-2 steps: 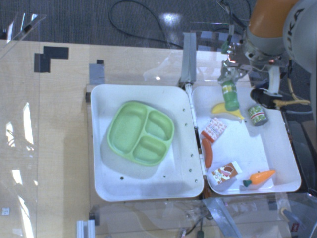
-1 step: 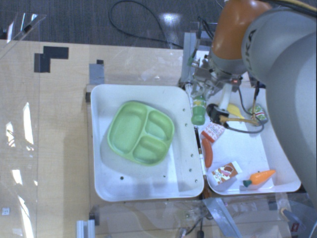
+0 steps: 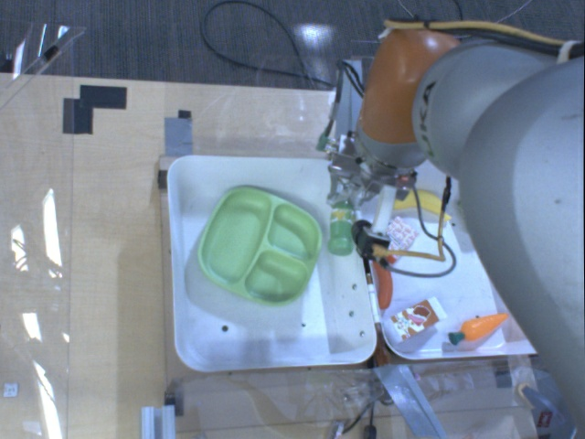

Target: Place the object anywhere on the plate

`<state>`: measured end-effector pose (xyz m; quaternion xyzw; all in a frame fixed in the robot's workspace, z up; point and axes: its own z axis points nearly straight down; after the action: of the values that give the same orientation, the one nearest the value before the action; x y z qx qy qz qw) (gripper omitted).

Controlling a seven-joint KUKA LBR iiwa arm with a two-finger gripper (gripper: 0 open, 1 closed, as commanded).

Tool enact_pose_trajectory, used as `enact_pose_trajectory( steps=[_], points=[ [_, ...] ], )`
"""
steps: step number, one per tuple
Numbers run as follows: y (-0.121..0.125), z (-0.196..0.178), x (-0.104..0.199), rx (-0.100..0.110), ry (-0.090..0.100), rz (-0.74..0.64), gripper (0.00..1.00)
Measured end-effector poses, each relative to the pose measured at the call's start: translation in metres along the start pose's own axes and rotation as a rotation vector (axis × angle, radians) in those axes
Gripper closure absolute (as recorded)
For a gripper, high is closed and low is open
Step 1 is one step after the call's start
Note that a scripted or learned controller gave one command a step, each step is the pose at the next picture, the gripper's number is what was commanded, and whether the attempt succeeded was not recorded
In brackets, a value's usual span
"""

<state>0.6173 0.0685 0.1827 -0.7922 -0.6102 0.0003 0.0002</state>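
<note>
A light green divided plate (image 3: pixel 260 243) lies in the left white bin (image 3: pixel 196 346), a little left of its middle. My gripper (image 3: pixel 343 205) hangs over the right side of that bin, just past the plate's right rim. A small green bottle (image 3: pixel 341 233) with a pale cap sits upright between its fingers, so the gripper is shut on it. The bottle is beside the plate, not over it. Whether it touches the bin floor I cannot tell.
The right bin (image 3: pixel 457 347) holds a banana (image 3: pixel 427 204), a red-and-white packet (image 3: pixel 402 233), a red chili (image 3: pixel 385 287), a small carton (image 3: pixel 416 318) and a toy carrot (image 3: pixel 477 327). The dividing wall (image 3: pixel 370 291) between the bins runs just right of the bottle. The big grey arm covers the upper right.
</note>
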Motion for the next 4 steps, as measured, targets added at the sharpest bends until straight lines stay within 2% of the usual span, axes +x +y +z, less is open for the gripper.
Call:
enact_pose_trajectory(
  steps=[1,2,3,4],
  points=[
    [-0.066,0.000,-0.055,0.002,0.000,0.298,1.00],
    [-0.056,-0.069,0.011,-0.002,0.001,0.099,1.00],
    [-0.058,0.001,0.025,0.003,-0.001,0.382,1.00],
    [0.001,0.007,0.090,-0.001,-0.001,0.271,1.00]
  ],
)
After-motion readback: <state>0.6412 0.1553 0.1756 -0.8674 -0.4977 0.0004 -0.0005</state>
